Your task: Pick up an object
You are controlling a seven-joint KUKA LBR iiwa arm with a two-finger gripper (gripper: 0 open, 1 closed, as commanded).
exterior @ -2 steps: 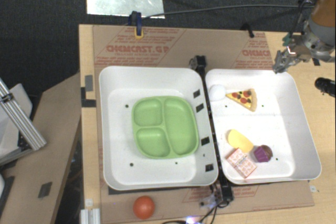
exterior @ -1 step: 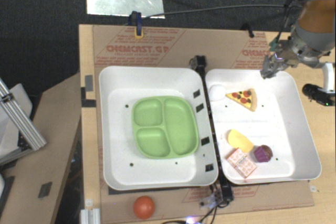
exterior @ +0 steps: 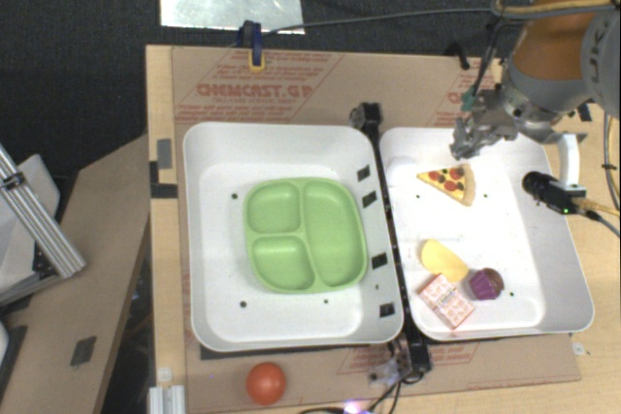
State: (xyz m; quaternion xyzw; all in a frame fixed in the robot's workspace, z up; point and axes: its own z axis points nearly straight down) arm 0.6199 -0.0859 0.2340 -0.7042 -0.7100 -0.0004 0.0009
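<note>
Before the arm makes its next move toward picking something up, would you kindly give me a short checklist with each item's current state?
1. Gripper over the right bin: ok.
2. Nearest target, the toy pizza slice, uncovered and apart from other items: ok.
3. Gripper directly above the pizza slice: not ok, it sits just up and right of it.
4. Finger opening: cannot tell.
5. Yellow piece, pink block and purple toy spaced for a grasp: not ok, clustered.
6. Green divided tray in the left bin, out of the path: ok.
</note>
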